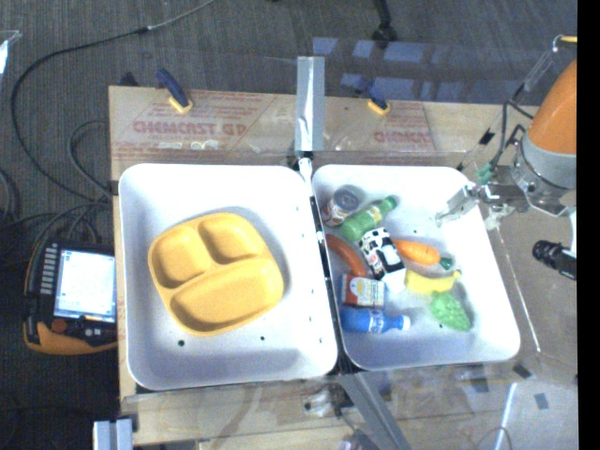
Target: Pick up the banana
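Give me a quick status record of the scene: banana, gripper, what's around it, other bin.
banana: lying in right bin, near its right side
neighbours: carrot just above, green leafy toy just below
gripper: over the right bin's upper right edge, apart from the banana
left bin: holds yellow divided plate
grasp: not yet made

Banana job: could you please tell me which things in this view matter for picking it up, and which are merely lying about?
For the job:
- banana, in the right bin
- claw, above that bin's far right corner

Lying about:
- carrot, touching the banana
- green leafy toy
- blue bottle
- green bottle
- black-and-white cow toy
- yellow divided plate, in the left bin
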Controlling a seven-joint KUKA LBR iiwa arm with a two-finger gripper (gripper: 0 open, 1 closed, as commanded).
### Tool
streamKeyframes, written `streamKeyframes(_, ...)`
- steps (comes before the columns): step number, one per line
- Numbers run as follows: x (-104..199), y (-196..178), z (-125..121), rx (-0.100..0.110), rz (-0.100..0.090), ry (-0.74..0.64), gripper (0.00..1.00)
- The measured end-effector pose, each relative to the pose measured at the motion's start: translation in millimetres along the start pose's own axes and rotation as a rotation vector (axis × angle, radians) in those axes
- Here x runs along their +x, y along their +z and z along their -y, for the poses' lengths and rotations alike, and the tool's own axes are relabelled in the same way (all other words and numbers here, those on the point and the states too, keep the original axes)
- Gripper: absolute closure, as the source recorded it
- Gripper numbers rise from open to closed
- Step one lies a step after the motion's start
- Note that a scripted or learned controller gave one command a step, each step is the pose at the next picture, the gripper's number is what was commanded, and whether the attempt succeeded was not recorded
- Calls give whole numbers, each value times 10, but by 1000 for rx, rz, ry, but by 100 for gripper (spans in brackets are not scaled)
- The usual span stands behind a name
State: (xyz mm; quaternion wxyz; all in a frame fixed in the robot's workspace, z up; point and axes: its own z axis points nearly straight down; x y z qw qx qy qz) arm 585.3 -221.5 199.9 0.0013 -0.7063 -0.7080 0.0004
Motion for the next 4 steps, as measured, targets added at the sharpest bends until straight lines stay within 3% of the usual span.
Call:
streamKeyframes(1, 140, 1057, 465, -3, -2, 31, 0)
streamKeyframes(2, 167, 1082, 947, -21, 8, -67, 0)
streamKeyframes(3, 164, 988, 939, -23, 8, -66, 100)
streamKeyframes(4, 412, -89, 963, -1, 3, 213, 100)
